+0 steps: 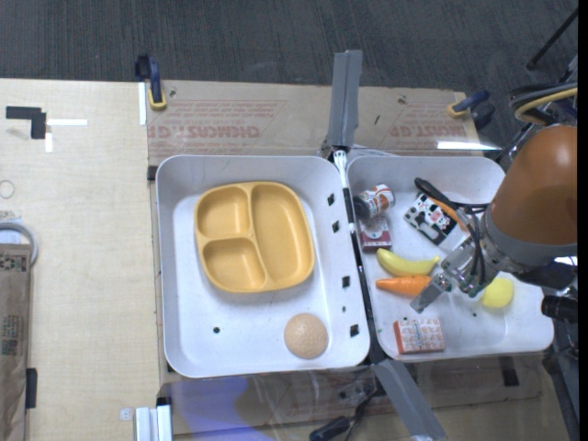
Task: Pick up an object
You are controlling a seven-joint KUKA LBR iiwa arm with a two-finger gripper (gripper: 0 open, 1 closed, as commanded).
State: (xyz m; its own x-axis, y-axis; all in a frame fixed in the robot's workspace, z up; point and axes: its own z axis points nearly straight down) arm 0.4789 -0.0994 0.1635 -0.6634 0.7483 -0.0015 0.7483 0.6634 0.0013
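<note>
Left bin: I see a shallow white bin [175, 274] filling the centre of the frame, holding a yellow plastic plate with three compartments [254, 237] in its upper half and a tan round ball [306, 335] near its lower right corner, well apart from the plate.

Right bin: a second shallow white bin [528, 333] sits just beside the first, at centre right, and all the small items lie in it.

Arm: the grey arm with its orange band [542, 186] comes in from the right edge, over the right side of that bin.

Gripper: I place the two-finger gripper [434, 292] low over the middle of the right bin. Its tip sits at the right end of an orange toy carrot [402, 286]. I cannot tell whether the fingers are apart or together, nor whether they touch the carrot.

Task things: the carrot lies on the bin floor, just below a yellow toy banana [406, 263]. A yellow lemon-shaped toy [498, 293] lies right of the gripper.

Other items: a small red and white can [375, 199] lies on its side near the bin's upper left, with a small dark red packet [375, 238] below it. A black and white patterned box [428, 217] is at upper centre, and a flat red and white printed card [419, 335] at the lower edge.
</note>
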